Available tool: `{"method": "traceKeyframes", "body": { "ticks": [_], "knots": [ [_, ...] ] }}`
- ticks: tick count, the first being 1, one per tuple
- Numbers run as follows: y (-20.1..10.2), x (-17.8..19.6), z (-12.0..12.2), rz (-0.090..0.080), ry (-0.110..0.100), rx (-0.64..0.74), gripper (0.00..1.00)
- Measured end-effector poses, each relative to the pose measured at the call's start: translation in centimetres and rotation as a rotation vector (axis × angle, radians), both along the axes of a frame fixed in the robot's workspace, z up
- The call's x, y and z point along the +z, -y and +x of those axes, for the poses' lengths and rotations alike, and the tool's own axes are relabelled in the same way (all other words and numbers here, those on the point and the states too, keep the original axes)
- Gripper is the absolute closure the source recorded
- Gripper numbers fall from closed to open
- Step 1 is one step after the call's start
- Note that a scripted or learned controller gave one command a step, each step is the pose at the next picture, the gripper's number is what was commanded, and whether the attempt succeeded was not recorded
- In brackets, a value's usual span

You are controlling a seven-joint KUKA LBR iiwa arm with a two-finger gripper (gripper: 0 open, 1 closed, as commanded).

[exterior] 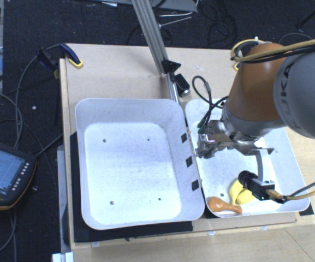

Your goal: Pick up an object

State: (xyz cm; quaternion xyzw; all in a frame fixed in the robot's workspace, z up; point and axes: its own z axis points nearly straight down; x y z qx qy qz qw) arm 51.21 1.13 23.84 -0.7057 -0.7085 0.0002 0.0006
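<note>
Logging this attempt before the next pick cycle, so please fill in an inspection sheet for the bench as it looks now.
Surface: wooden bench bearing the left bin and the right bin side by side.
Job's things: yellow object and orange object in the right bin's near corner, close together.
Clutter: black-and-blue clamp at the bench's far left corner.
Grippers: gripper low over the right bin's left side; nothing seen between its fingers.
Cables: black cable looping by the wrist; loose cables on the floor.
Surroundings: handheld pendant on the dark floor, aluminium rail.
</note>
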Motion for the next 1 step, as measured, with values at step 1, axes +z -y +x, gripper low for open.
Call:
{"method": "traceKeyframes", "body": {
  "ticks": [1],
  "knots": [
    [-4.42,-0.85,-0.22,0.000,0.000,0.000,1.00]
  ]
}}
